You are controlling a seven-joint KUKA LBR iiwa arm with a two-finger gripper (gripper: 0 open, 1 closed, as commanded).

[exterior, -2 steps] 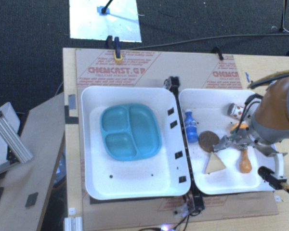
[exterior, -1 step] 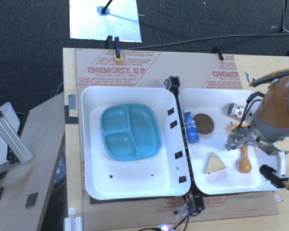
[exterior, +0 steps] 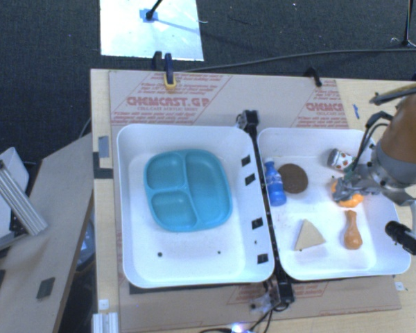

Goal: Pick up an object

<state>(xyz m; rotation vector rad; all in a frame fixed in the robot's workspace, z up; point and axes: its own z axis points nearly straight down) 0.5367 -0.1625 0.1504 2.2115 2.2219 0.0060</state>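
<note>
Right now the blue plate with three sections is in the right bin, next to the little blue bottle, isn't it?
Not quite. The camera view shows the blue plate in the left bin. The little blue bottle sits just past the divider, in the right bin.

Even, cool overhead light; white bins (exterior: 194,272) glare mildly, shadows are faint, and fine detail looks soft

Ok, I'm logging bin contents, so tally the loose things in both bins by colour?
Blue: 2, divided plate and small bottle
Brown: 1, round disc
Tan: 1, wedge
Orange: 2, pear-shaped piece and piece under the gripper
White: 1, small patterned object
Total: 7
</note>
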